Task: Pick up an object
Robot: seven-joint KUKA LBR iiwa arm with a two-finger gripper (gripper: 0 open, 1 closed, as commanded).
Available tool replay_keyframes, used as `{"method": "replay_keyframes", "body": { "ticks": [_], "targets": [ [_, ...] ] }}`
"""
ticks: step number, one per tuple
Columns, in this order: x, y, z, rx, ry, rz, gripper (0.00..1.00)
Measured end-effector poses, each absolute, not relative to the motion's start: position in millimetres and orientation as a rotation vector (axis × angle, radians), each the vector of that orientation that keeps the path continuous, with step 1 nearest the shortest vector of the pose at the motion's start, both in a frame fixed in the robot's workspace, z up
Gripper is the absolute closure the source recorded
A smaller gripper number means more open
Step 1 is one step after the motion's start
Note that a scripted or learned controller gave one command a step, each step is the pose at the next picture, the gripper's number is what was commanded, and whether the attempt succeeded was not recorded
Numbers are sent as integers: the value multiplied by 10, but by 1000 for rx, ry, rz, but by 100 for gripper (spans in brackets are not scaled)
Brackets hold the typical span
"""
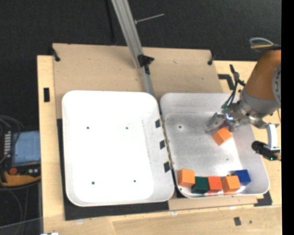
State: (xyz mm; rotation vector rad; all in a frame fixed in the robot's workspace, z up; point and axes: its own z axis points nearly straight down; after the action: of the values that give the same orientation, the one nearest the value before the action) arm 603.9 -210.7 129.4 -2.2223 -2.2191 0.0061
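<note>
My gripper [224, 126] hangs over the upper middle of the right bin [186, 112], with the arm coming in from the right. A tilted orange block [222, 135] sits between its fingertips, and the fingers are shut on it. Along the bin's front edge lies a row of blocks: an orange one [186, 176], a green one [201, 184], a red-orange one [214, 183], another orange one [231, 183] and a blue one [242, 176].
The left bin [112, 146] lies beside the right one, with small clips along the seam between them. A slanted metal rail [132, 38] runs from the top down to the bins' back edge. Cables and a blue device [24, 148] sit at the far left.
</note>
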Motion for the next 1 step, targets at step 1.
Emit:
{"method": "replay_keyframes", "body": {
  "ticks": [1],
  "targets": [
    [6050, -2127, 976, -2231, -2221, 1, 0]
  ]
}}
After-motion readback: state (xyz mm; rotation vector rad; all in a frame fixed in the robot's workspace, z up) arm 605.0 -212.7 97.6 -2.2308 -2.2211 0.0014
